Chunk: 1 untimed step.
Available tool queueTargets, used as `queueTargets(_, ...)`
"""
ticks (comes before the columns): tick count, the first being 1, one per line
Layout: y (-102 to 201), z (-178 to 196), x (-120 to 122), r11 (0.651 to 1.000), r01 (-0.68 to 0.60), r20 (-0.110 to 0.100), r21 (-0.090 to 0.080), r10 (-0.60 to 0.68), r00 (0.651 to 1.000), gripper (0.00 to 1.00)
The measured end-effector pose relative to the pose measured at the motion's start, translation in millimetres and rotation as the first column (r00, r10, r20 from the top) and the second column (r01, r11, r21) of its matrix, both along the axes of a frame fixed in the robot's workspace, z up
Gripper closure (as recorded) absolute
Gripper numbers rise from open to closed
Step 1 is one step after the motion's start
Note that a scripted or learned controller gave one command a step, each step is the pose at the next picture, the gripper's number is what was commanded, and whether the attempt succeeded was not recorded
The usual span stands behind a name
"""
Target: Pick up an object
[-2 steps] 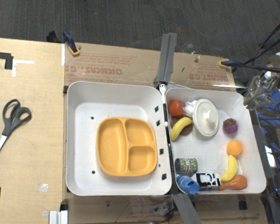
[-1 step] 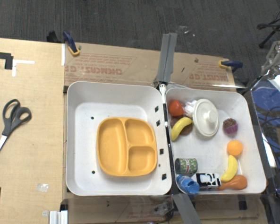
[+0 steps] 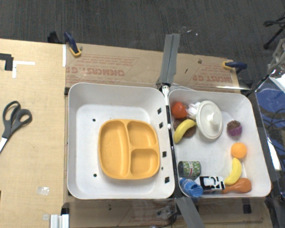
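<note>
The right bin [image 3: 252,118] holds several small objects. A white round lidded dish [image 3: 209,120] sits near its back, with a red tomato-like piece [image 3: 179,109] and a yellow banana [image 3: 183,130] to its left. A purple fig-like ball [image 3: 234,128] and an orange ball [image 3: 238,150] lie toward the right wall. Along the front are a second banana [image 3: 234,171], an orange carrot-shaped piece [image 3: 239,186], a black-and-white box [image 3: 211,183], a green can [image 3: 189,169] on its side and a blue object [image 3: 192,188].
The left bin [image 3: 79,131] bears a yellow divided plate [image 3: 129,149]. Scissors [image 3: 9,122] lie on the wooden bench at the left. Blue clamps [image 3: 72,44] [image 3: 234,66] pin cardboard behind the bins. A grey bar [image 3: 170,60] stands between the bins at the back.
</note>
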<state>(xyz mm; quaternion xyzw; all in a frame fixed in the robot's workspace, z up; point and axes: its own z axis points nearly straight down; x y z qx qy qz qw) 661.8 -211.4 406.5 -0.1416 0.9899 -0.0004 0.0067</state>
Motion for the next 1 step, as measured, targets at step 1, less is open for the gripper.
queueTargets(1,-0.1,10.0,1.4,1.0,0.002,0.007,0.0,-0.002,1.0,1.0)
